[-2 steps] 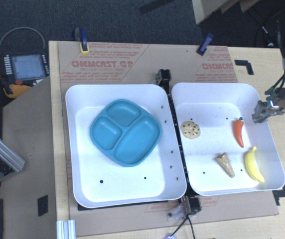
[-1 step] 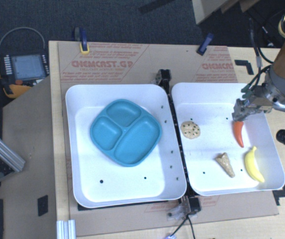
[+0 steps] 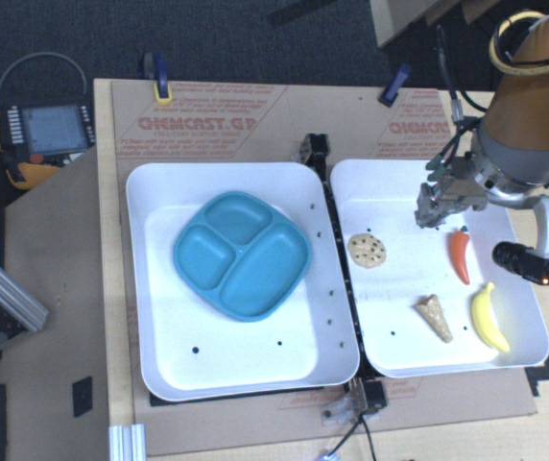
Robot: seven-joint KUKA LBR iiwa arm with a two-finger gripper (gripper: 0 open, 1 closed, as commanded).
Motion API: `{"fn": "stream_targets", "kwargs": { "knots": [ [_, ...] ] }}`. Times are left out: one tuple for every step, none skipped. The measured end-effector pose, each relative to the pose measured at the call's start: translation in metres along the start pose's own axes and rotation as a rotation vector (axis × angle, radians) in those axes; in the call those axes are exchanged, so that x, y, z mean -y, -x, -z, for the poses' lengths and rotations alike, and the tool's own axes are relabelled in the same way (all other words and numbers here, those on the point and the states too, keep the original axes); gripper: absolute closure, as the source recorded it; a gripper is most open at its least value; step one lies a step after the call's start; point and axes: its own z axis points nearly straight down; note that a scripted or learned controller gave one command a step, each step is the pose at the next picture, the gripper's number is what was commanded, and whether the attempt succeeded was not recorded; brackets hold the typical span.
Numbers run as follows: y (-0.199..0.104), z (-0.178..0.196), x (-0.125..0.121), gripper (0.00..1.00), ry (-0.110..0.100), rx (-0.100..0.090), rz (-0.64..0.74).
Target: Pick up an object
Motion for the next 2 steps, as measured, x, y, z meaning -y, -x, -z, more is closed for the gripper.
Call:
{"fn": "stream_targets", "kwargs": {
  "knots": [
    [-0.051,0.001,-0.032,1.0,0.004,0.001,0.001],
    [-0.097,0.003,-0.061,1.0,0.004,0.001,0.003]
  ]
}}
